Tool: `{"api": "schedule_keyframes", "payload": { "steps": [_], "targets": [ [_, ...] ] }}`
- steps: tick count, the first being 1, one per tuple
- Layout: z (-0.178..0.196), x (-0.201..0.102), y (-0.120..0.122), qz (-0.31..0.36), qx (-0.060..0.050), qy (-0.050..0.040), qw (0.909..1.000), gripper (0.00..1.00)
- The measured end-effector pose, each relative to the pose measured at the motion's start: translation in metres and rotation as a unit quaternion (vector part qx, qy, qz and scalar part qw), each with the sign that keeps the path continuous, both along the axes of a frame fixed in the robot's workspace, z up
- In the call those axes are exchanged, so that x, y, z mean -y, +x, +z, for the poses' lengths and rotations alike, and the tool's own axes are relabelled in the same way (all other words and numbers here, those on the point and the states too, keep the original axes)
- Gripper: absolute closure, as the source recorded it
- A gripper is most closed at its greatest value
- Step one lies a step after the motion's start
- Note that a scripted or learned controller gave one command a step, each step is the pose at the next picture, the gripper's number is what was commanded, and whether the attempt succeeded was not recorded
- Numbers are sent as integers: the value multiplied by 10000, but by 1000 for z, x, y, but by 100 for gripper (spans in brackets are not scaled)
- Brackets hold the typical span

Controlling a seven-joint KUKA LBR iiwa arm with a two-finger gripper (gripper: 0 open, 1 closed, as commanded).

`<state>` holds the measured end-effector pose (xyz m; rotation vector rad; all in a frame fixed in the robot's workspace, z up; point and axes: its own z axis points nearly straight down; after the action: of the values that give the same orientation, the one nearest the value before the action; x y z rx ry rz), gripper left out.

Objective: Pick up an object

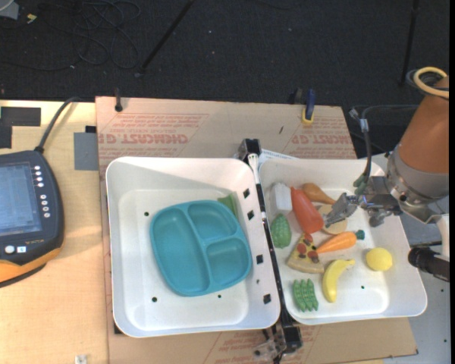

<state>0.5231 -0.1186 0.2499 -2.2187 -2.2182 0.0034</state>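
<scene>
my claw [340,212] hangs low in the right bin [398,303], its fingers spread apart with nothing between them, tips just above the red pepper [306,212] and the carrot [337,243]. near them lie a pizza slice [305,259], a banana [333,277], a lemon [378,260] and two green pieces. the left bin [129,294] holds a teal divided tray [200,246].

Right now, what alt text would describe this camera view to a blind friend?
A robot arm's gripper hovers over toy food in the right bin: a carrot, a banana, a lemon. The left bin holds a teal divided tray.
</scene>
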Motion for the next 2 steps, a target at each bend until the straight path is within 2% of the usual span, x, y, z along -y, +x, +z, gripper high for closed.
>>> {"api": "schedule_keyframes", "payload": {
  "steps": [1,2],
  "targets": [
    [-152,38,-11,-21,-41,6,10000,0],
    [-155,4,49,-37,77,-66,9999,0]
  ]
}}
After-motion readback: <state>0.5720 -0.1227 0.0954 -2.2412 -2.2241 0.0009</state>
